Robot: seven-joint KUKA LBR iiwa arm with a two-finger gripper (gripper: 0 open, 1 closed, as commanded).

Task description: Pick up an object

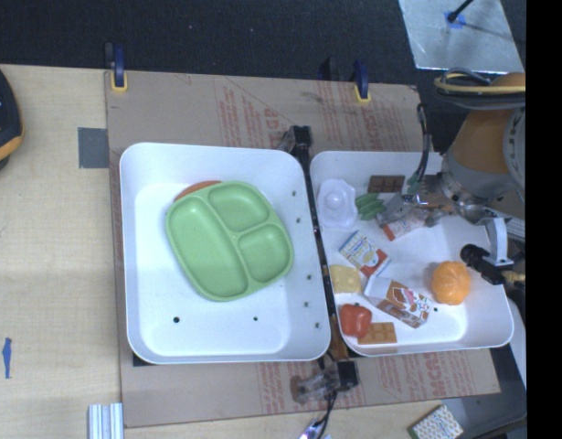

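You have the gripper (401,210) low over the back of the right bin (482,337), tip among a green item (367,205), a brown block (386,185) and a clear cup (336,199); whether it grasps anything, you cannot tell. An orange (450,282), packets (363,252), a tomato (355,319) and a cracker (382,333) lie nearer the front. The left bin (153,327) carries a green divided plate (228,239).

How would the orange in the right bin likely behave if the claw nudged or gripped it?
The orange looks round and smooth, so a nudge would probably send it rolling across the right bin. It sits apart from the packets, so little would stop it. Its curved skin might slip out of a narrow two-finger pinch.
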